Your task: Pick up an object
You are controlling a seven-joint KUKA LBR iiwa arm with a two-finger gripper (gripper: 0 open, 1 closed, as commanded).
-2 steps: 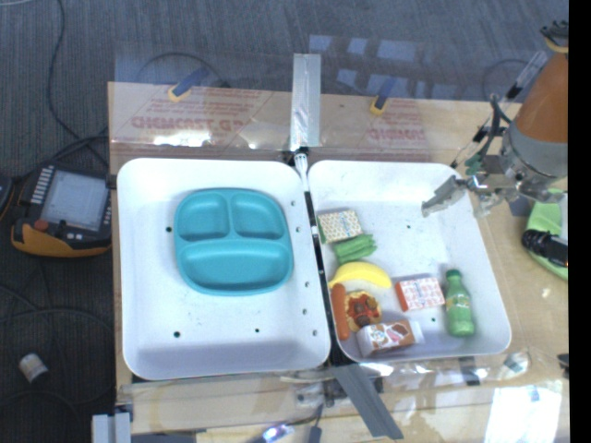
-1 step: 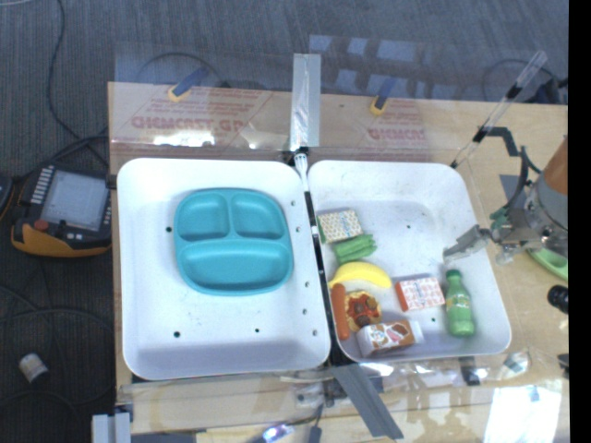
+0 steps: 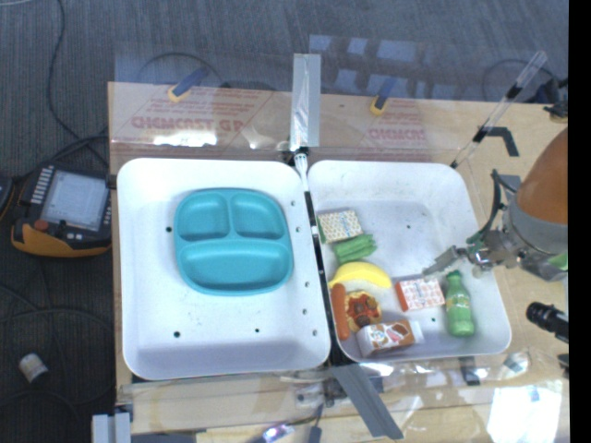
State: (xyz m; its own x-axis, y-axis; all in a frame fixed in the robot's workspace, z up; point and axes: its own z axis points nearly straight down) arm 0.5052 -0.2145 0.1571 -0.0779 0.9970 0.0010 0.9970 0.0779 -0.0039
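Observation:
The right bin holds several small objects along its left and near sides. A patterned box lies by a green item, with a yellow banana below them. Nearer the front sit a red and orange item, a white carton, a red-and-white box and a green bottle. My gripper reaches in from the right and hangs just above the green bottle and the red-and-white box. I see nothing held in it.
The left bin carries a blue divided plate. A raised divider separates the two bins. A handheld device and cables lie on the floor to the left.

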